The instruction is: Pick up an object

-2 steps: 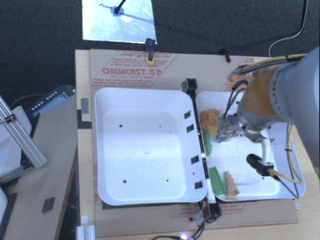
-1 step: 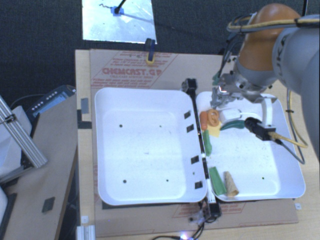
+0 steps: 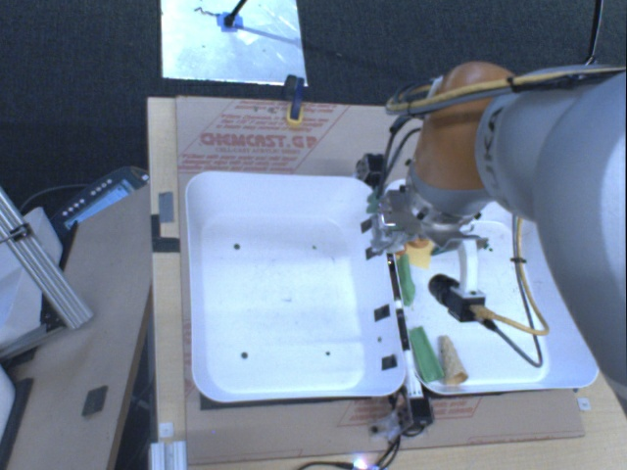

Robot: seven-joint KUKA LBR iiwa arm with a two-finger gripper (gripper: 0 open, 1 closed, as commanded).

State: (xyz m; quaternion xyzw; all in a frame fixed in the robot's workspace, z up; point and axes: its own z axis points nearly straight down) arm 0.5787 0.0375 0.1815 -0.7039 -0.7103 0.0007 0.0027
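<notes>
My gripper (image 3: 400,235) hangs over the left edge of the right bin (image 3: 549,360), just below the orange band of the arm (image 3: 456,135). A small yellow object (image 3: 419,254) lies right under it, partly covered by the wrist. A short green piece (image 3: 405,286) sits just below the yellow one against the bin's left wall. Nearer the front lie a longer green stick (image 3: 426,352) and a tan, cone-like object (image 3: 453,359) side by side. I cannot see whether anything is between the fingers.
The left bin (image 3: 211,213) stands beside the right one, with a dividing rim (image 3: 395,311) between them. A black fitting with a yellow cable (image 3: 460,300) hangs from the arm over the right bin. Grey equipment (image 3: 49,272) stands off the bench at the left.
</notes>
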